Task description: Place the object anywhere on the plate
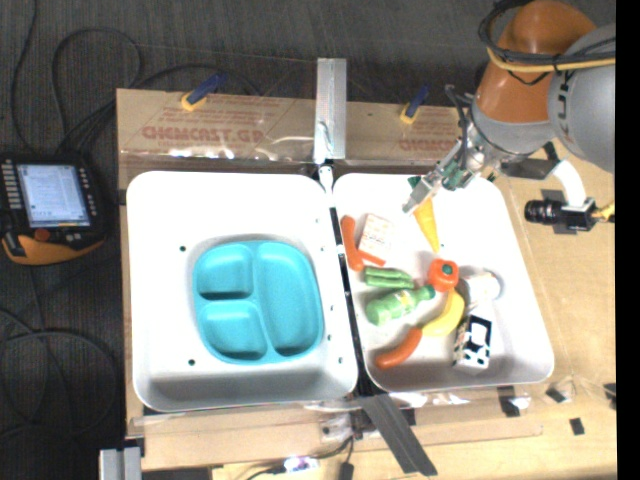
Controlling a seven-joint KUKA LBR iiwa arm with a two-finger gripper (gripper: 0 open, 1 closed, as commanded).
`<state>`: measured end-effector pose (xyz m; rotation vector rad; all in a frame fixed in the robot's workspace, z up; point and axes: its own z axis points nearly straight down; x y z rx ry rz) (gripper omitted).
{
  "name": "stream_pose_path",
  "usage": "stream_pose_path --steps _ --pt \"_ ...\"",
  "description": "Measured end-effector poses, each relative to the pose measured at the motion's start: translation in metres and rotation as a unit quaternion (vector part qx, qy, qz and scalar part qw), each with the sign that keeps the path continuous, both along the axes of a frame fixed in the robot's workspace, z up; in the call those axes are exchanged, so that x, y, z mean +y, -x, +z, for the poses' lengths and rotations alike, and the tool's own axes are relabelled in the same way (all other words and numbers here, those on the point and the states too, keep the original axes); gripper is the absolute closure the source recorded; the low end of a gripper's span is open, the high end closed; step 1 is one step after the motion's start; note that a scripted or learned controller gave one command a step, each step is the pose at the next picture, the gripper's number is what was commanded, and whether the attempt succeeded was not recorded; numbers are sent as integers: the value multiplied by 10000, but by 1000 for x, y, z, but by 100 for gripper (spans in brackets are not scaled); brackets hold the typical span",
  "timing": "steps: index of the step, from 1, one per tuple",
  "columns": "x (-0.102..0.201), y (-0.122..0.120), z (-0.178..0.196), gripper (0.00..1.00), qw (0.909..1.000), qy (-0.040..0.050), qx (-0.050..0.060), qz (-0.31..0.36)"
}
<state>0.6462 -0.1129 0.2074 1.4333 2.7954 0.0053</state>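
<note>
Gripper (428, 196) hung well to the right of the plate (258, 298), over the far part of the right bin (512, 230). Its tip met the upper end of a yellow wedge (430, 230). We could not tell how far it was open, nor whether it had hold of that wedge.

Far left of the plate, off the bench, we saw a handheld screen unit (45, 203). The plate itself, turquoise with three compartments, lay flat in the left bin (160, 208).

Just right of the plate, past the wall between the bins, an orange-red stick (349, 244) lay lengthwise. A small white card (376, 234) sat just beyond it. Further from the plate came two green pieces, the upper one (384, 277) slim and the lower one (394, 306) thicker. Below them lay a curved orange-red piece (400, 349).

Further right again, the yellow wedge pointed toward the near side. Below it were an orange piece with a green top (443, 272) and a banana (448, 314), which touched each other. Farthest from the plate, we noted a white cup (484, 287) and a black-and-white block (473, 341).
</note>
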Motion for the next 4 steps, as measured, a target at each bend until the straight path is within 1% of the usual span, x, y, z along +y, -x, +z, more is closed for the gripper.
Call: stream_pose_path --steps 1,2,3,4 --pt "85 42 -24 100 9998 11 16 181" --pt "159 61 -24 100 9999 9 19 -115" --pt "199 84 -24 100 9902 11 17 1397" --pt "199 84 -24 0 9902 8 16 1397"
